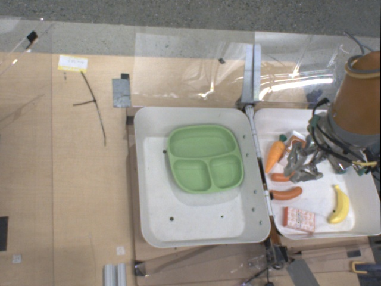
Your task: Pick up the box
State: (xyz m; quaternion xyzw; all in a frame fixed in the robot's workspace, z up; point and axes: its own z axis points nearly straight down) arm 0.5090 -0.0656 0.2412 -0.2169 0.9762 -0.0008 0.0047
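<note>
Fingers (296, 159) hang low in the right bin (357, 228), and we can't tell from this angle whether they're spread or closed. We see the gripper (300, 164) between a carrot (274, 154) and a banana (340, 205), over a sausage (286, 192). Our box (299, 219) lies flat near the bin's front edge, apart from the gripper. Left bin (149, 219) carries a green divided plate (206, 158).

My arm comes in from the right, its orange band at the far right edge, wrist angled down and leftward. My end effector (299, 164) hangs low, metal fingers (294, 159) pointing left; black cables loop around the wrist.
</note>
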